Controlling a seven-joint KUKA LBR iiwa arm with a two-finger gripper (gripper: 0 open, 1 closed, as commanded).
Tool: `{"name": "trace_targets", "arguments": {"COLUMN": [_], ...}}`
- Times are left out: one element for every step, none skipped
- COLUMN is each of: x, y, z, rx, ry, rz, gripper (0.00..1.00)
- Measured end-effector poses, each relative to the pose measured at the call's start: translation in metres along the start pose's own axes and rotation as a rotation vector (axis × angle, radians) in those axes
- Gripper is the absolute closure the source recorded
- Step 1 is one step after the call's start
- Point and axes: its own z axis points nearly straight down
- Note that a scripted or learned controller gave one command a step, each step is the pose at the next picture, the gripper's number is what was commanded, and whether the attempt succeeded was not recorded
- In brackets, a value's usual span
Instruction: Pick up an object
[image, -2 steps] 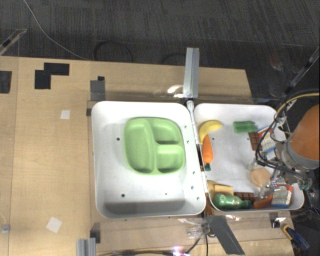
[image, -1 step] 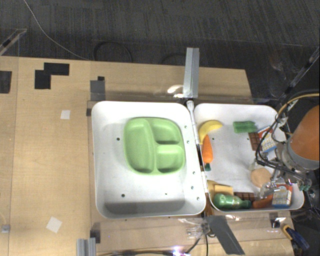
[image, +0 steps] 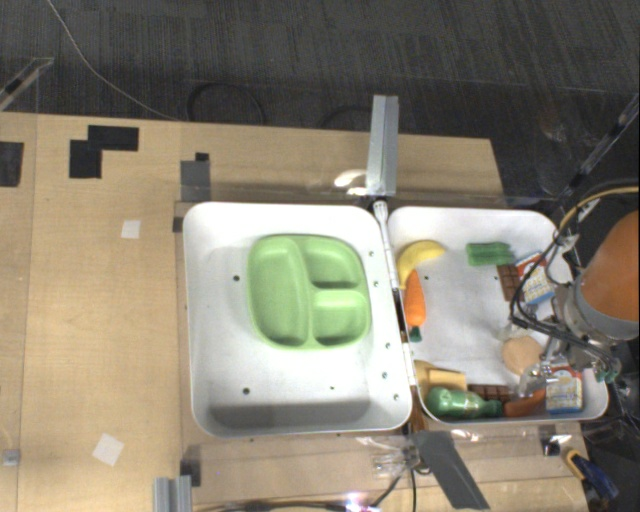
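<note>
Several items in right bin (image: 450, 330), tool (image: 545, 375) low among those at its right end

Light wood bench (image: 90, 330), seen from above at a slant.
Bearing two shallow white bins side by side, touching along a shared edge: left bin (image: 215, 400) and right bin (image: 455, 320). Grey metal post (image: 383, 145) upright just behind the junction of the bins; grey bracket (image: 196, 180) at the left bin's far left corner, another (image: 172, 492) off its near left corner. Black blocky markings (image: 100, 148) well left of the left bin, toward the far edge. Two small pale squares well apart on the bare wood: one (image: 131, 229) left of the left bin, one (image: 107, 449) left of its near corner.
</note>
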Motion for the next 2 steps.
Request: {"name": "trace_targets", "arguments": {"x": [-0.006,-0.020], "y": [0.000,-0.001], "z": [-0.014,-0.100], "rx": [0.005,-0.002], "ry": [-0.018,0.005], "rz": [-0.004,-0.313], "gripper": [1.00,1.00]}}
